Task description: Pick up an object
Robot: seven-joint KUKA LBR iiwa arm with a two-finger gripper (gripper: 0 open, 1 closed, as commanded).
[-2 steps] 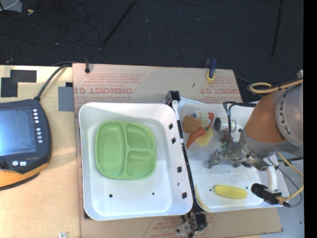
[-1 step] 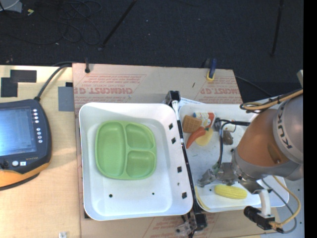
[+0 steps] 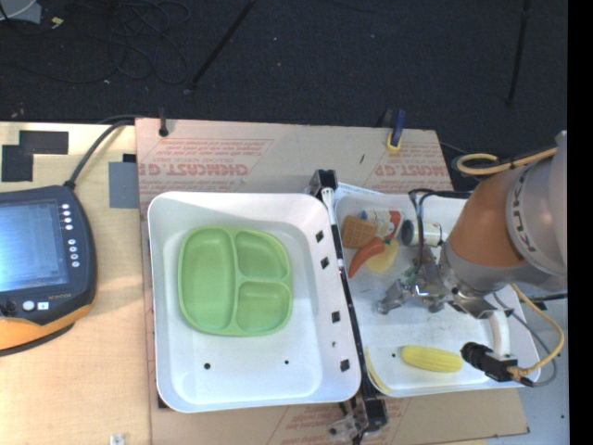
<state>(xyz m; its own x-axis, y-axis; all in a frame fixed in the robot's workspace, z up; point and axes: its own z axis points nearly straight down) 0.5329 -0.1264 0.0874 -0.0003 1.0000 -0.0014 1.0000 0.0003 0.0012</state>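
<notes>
Plate (image 3: 233, 279), green, lay in the left bin (image 3: 176, 360). Toys (image 3: 372, 239) sat at the top of the right bin (image 3: 443, 213). The gripper (image 3: 405, 295) hung low there, and whether it was clenched could not be told. Corn (image 3: 431, 360) lay near the front.

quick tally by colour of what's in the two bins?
Green: 1, the divided plate in the left bin
Yellow: 1, the corn cob in the right bin
Orange/red: a cluster of small toys at that bin's far end, roughly 3; they overlap, so the count is uncertain
Total: about 5
</notes>
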